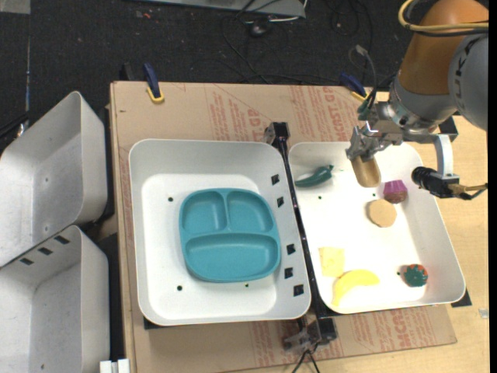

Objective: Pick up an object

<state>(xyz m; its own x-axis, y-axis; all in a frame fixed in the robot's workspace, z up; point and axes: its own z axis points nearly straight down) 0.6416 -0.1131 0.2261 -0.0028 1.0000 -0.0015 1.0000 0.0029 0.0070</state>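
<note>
- Bright, even overhead light; white bins near overexposed.
- Soft, short shadows under the teal tray.
- Dark, murky background toward 12 o'clock.
- Slight overall softness.

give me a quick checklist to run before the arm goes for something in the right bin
1. Gripper is over the right bin: ok, it hangs above the bin's upper part.
2. Nothing caught between the fingers already: cannot tell, they are blurred against a tan shape.
3. Targets within reach: ok, the purple object and the tan round object lie just below the gripper.
4. Targets stand apart from each other: not ok, purple and tan nearly touch.
5. Other options are free: ok, the green object, the yellow objects and the small red-green object lie uncovered.
</note>
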